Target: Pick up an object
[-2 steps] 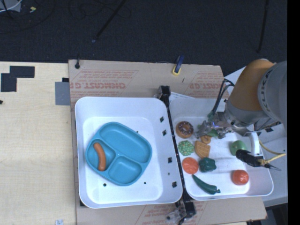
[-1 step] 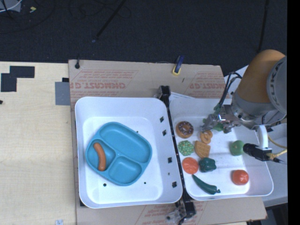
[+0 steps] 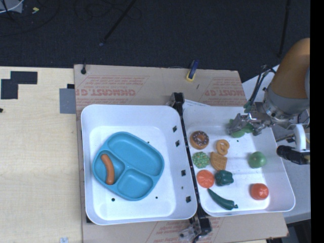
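Gripper [image 3: 242, 124] position matters most now: it hangs low over the upper part of the right bin [image 3: 283, 199], and a small green object [image 3: 237, 131] shows right at its tip, though whether the claw is spread, shut or pinching that piece I cannot tell from this slanted look. Taking the chocolate doughnut [image 3: 199, 139] as landmark, the green piece sits to its right and a little farther back, well apart from the cluster. Just right of the doughnut lies a tan pretzel-like piece [image 3: 222, 147], with a tan waffle-like piece [image 3: 218, 161] touching it in front; directly in front of the doughnut is a bumpy green toy [image 3: 201, 160], then an orange-red round one [image 3: 205, 178], with a dark green pepper-like toy [image 3: 223, 177] beside that and a long dark green chilli shape [image 3: 221, 199] nearest the front wall. Far right of the doughnut rest a green ball [image 3: 257, 160] and, in front of it, a red tomato-like toy [image 3: 259, 191]. Left of the doughnut, across the divider, the left bin [image 3: 96, 206] carries a blue sectioned plate [image 3: 144, 158] with a sausage [image 3: 108, 168] in its left compartment. Judging the step as a grasp on the green piece, a good attempt would centre the tool over the object's bulk, descend straight, close firmly, then lift slowly and vertically, checking that the piece truly rises. Its isolation helps; a glancing contact could merely nudge it toward the bin wall.
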`<state>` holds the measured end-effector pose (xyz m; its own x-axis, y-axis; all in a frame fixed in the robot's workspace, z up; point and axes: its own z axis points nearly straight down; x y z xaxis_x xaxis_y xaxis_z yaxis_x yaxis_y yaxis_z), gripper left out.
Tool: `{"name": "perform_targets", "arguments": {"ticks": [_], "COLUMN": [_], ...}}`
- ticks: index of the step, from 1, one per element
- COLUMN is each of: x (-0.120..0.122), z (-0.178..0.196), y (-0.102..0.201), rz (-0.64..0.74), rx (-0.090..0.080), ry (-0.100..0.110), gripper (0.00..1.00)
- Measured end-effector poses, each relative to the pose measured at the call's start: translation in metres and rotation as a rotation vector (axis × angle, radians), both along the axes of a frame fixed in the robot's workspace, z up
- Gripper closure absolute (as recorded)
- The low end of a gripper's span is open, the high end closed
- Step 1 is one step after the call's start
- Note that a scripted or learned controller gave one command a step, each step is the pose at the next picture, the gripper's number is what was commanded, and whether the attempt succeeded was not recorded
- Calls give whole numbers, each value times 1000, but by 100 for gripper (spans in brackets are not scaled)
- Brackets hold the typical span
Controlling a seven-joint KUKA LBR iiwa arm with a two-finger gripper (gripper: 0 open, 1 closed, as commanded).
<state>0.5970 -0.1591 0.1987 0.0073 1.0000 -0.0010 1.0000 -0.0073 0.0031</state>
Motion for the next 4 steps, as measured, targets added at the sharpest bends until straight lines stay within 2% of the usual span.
{"name": "perform_targets", "arguments": {"ticks": [1, 3, 4], "x": [0, -45, -62], "z": [31, 11, 22], "y": [-1, 97, 152], "rz": [5, 10, 12], "rx": [1, 3, 4], "ry": [1, 9, 7], "gripper": [100, 100, 100]}}
